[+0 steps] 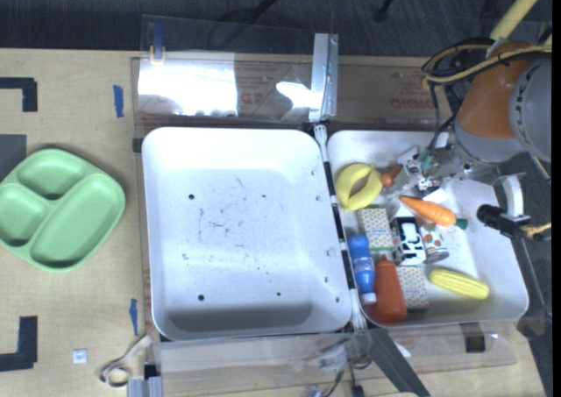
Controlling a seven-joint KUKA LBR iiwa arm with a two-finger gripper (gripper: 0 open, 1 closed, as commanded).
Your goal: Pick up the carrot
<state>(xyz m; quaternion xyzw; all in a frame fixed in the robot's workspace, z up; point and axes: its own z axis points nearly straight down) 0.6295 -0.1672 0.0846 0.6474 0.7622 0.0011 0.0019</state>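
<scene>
The carrot (pixel 429 210), orange with a small green tip at its right end, lies slanted in the middle of the right bin (pixel 500 251). It rests on other items, just above a black-and-white box (pixel 408 240). The arm, with its orange band (pixel 485 104), reaches in from the upper right. The gripper (pixel 426 169) hangs over the bin's far part, a short way above and slightly left of the carrot. Nothing is seen held in it.
The right bin also holds a yellow banana-like toy (pixel 357 184), a blue bottle (pixel 360 256), a red bottle (pixel 391 292), a corn cob (pixel 456 281) and patterned packets. The left bin (pixel 237 229) is beside it. A green divided plate (pixel 58 208) sits at far left.
</scene>
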